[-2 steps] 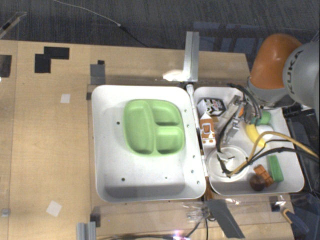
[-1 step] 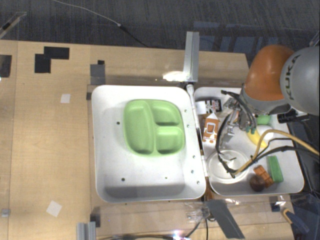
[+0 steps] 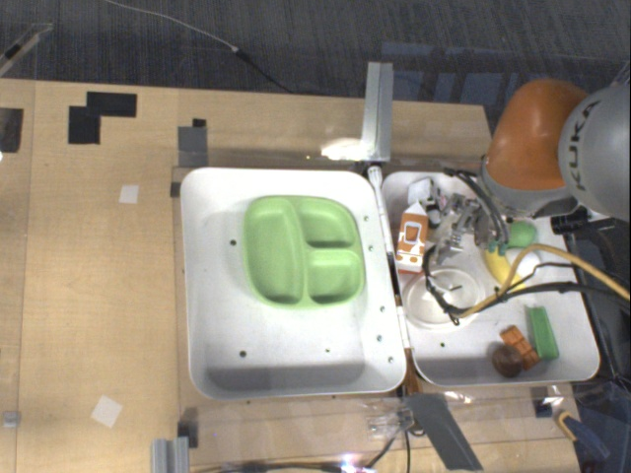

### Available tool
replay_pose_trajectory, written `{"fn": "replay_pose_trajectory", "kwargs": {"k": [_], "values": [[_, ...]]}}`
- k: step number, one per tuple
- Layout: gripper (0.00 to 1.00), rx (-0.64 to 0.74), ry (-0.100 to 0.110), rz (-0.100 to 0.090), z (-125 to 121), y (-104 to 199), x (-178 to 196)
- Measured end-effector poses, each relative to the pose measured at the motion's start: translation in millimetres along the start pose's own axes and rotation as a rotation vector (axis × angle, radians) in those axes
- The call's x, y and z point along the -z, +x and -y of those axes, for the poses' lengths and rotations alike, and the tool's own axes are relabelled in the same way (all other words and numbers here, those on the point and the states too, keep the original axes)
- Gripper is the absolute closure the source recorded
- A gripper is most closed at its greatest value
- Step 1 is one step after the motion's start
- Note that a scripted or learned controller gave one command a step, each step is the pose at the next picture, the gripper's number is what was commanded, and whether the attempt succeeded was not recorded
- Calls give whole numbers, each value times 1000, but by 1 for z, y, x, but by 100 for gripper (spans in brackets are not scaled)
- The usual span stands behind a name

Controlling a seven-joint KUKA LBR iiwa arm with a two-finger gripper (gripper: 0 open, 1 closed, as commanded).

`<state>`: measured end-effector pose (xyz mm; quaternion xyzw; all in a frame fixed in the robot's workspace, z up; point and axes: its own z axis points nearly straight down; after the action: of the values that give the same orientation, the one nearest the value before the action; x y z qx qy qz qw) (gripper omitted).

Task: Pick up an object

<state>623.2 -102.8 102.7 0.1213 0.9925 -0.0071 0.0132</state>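
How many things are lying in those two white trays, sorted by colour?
Green: 3 (divided plate, block, small piece)
Orange and white: 1 (carton)
White: 1 (round dish)
Yellow: 1 (banana-like piece)
Brown: 1 (lump)
Total: 7, as far as the arm lets me see.

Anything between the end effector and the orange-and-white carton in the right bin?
Nothing visible. The end effector hangs over the right white bin, just right of the small orange-and-white carton, with only a narrow bare gap between them. The white round dish lies nearer the camera, off that line.
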Motion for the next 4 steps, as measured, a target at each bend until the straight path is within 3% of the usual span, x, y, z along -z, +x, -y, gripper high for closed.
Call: {"fn": "replay_pose_trajectory", "kwargs": {"k": [1,2,3,4], "values": [[100,271,-14,-11,21,-20,127],[100,636,-21,-20,33,8,77],[100,530,-19,-16,28,20,108],[100,585,-20,-15,-3,-18,104]]}}
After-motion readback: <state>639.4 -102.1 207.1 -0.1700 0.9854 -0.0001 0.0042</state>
